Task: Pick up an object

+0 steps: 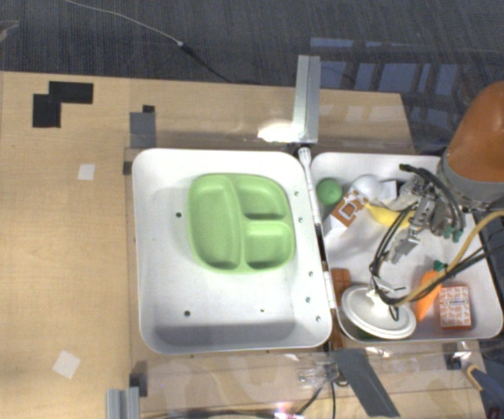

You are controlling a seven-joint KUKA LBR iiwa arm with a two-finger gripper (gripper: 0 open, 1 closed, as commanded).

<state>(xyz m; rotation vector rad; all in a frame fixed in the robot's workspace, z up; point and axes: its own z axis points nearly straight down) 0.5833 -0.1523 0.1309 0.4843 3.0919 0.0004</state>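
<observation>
The hand (pixel 409 234) hangs over the right bin (pixel 487 321), in the right part of the frame. Wires and small parts crowd around it, so I cannot tell if it is open or closed, and I cannot see anything held in it. The arm (pixel 492 142) comes in from the right edge, with its big orange band at the upper right.

The right bin has many small things in it. A green ball (pixel 328 190) sits at its upper left corner, close to the wall between the bins. Just beside the ball is a small brown and white box (pixel 349 209). A yellow thing that looks like a banana (pixel 381 214) lies next to the box, partly under the hand. A round white and grey lid (pixel 376 312) rests at the lower left of the bin. An orange carrot (pixel 428 291) lies near the lid, on its right. A small pinkish box (pixel 453 306) sits in the lower right corner.

The left bin (pixel 160 312) is in the middle of the frame. A green plate with three parts (pixel 238 221) lies in it. Both bins sit side by side on the wooden table (pixel 51 260).
</observation>
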